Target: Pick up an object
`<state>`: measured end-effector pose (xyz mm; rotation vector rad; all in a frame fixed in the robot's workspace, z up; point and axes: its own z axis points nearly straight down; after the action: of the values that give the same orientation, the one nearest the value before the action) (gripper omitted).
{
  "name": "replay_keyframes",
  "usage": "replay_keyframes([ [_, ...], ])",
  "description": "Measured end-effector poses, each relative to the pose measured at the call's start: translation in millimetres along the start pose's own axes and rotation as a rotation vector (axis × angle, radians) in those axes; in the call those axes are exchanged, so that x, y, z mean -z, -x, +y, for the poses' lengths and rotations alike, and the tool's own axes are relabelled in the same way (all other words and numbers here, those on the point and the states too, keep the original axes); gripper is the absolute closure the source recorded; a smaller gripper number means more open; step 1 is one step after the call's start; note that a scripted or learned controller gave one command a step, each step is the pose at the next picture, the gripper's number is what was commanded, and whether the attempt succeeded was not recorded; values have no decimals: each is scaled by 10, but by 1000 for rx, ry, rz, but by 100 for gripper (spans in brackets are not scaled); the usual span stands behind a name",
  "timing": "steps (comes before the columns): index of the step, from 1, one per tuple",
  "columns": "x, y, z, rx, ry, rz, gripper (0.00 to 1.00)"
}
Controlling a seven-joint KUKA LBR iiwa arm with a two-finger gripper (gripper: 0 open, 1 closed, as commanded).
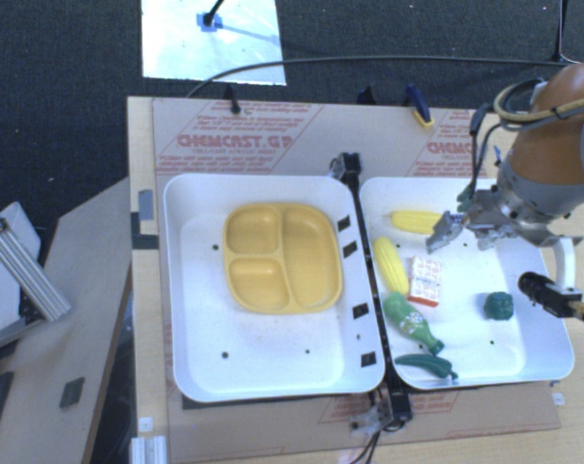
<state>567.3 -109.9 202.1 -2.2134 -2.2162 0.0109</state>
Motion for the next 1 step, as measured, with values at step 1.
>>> replay_keyframes([
  [1,69,-3,28,3,13,-1,0],
])
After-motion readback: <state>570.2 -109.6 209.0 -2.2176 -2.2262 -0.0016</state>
